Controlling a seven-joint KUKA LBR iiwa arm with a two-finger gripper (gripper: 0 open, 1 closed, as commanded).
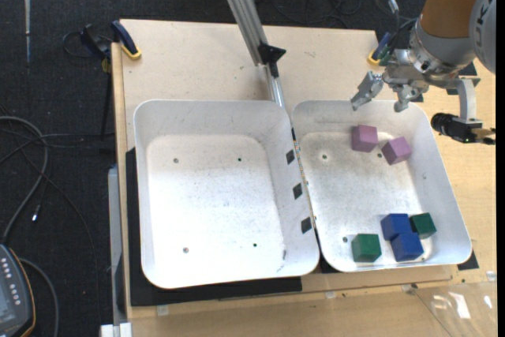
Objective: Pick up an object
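Observation:
My gripper hangs open above the far edge of the right bin, its two fingers spread with nothing between them. Just in front of it, two purple blocks lie in the bin: one nearer the middle and one to its right. At the bin's near right corner sit a green block, two blue blocks and a dark green block.
The left bin lies beside the right one, split from it by a ridge with black markers. A slanted metal pole rises from behind the bins. Clamps sit on the bench's far left corner.

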